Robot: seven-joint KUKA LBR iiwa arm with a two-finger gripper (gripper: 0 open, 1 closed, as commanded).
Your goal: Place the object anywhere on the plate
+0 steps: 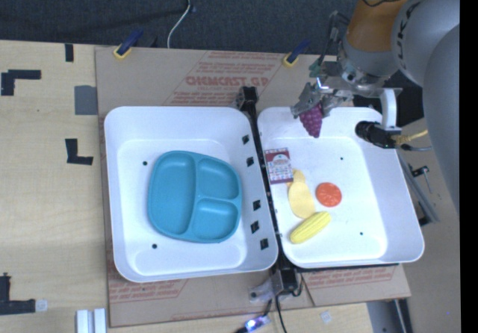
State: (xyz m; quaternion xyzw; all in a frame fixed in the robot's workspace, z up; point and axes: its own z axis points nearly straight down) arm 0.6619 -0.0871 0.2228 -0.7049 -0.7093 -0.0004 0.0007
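Gripper [314,104]: clenched on a purple bunch of grapes [312,122], which hangs from the fingertips above the far left part of the right bin [388,197]; the fruit looks lifted off the floor of the bin, though the slant of the view leaves this unsure.
Arm [388,3]: grey, orange band above the wrist, reaching in over the right bin's far edge.
Plate [194,195]: blue, 3 compartments, lying flat in the left bin [123,175], well apart from the gripper.
Other stock, right bin: 1 small red carton [278,166] by the near-left wall; 1 pale yellow pear-like fruit [300,195] just beside it; 1 orange-red round fruit [328,194]; 1 yellow corn cob [310,227] nearest the front. All 4 lie apart from the grapes.
Step in hand, as judged: carry the grapes from the right bin across to the plate.
Handling notes: keep the grip closed and raise the bunch enough to pass the 2 raised rims where the bins meet, with their black clips [250,141]. Travel left and toward the front, stop over the middle of the plate, lower until the fruit is close above a compartment, then release. A knobbly, rounded bunch could roll, so a low drop well inside the rim seems safest.
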